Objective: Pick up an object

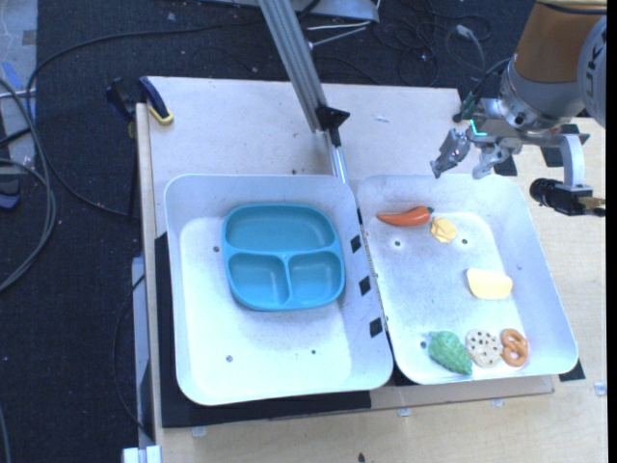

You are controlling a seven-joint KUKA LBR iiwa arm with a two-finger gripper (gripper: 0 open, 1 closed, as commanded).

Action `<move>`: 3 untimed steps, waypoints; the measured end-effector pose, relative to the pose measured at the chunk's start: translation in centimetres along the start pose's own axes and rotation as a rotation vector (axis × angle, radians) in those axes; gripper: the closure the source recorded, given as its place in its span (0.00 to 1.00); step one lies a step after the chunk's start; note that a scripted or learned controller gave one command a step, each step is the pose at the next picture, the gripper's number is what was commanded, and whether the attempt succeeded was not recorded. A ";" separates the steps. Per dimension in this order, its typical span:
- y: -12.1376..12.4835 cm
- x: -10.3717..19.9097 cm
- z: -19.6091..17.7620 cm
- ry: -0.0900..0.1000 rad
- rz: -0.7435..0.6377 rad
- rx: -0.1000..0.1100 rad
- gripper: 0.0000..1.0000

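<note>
A blue tray (284, 257) sits in the left bin (193, 355); the right bin (540, 258) holds a chili (405, 217), a small yellow piece (443, 230), cheese (489, 284), a green leaf (449, 351), a cracker (482, 347) and a pretzel (514, 346). The gripper (468, 159) hangs over the right bin's far rim, jaws apart and holding nothing. The approach appears under way; next it likely must drop onto one item, the chili being closest.

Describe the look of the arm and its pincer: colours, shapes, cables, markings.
The arm is thick and rounded, grey, with a glossy orange band above the wrist. Below it sits a metallic grey wrist block with a small green light and a black cylindrical part sticking out to one side. The pincer has two short grey metal fingers. I can make out no markings.
</note>
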State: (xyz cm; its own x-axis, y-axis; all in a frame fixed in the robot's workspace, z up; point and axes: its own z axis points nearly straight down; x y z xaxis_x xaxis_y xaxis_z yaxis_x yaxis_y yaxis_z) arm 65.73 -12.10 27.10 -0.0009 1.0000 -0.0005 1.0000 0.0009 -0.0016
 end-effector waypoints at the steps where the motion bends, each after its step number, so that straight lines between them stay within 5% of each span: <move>1: 0.0 0.0 -0.1 0.000 0.000 -0.002 0.00; 3: -0.3 -0.5 8.7 0.000 0.001 0.002 0.00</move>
State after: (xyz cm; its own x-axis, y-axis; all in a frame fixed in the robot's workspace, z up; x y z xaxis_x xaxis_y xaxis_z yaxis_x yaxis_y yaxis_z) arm 65.43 -12.62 18.36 0.0004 1.0000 -0.0005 1.0000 -0.0004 -0.0039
